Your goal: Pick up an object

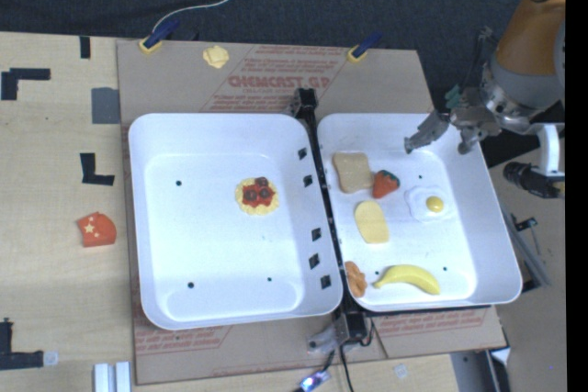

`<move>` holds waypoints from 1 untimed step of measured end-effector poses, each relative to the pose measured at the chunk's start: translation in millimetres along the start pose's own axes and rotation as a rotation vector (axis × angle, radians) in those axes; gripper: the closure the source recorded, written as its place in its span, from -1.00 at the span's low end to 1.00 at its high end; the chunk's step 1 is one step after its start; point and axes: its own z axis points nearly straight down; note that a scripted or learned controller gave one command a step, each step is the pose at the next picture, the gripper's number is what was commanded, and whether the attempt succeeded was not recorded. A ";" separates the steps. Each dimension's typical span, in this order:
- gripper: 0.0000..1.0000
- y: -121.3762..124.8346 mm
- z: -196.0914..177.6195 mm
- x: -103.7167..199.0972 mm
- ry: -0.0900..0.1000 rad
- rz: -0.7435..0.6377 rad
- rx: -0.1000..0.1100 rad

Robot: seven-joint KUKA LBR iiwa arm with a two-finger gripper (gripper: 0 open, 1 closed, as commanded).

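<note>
Two grey gripper fingers [443,135] hang spread and empty over the right white bin's [487,225] far edge; your nearest target, the red plastic strawberry [385,184], lies below-left, touching the tan toast slice [351,171]: descend straight.

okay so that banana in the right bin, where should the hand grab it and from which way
Probably the thick middle of the banana, coming straight down from above. It lies flat and curved along the right bin's near wall, so the fingers should close across its narrow width. The orange piece crowds its left tip, so stay clear of that end.
</note>
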 end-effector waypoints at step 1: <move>-1.00 2.5 154.6 42.7 0.001 -0.001 0.000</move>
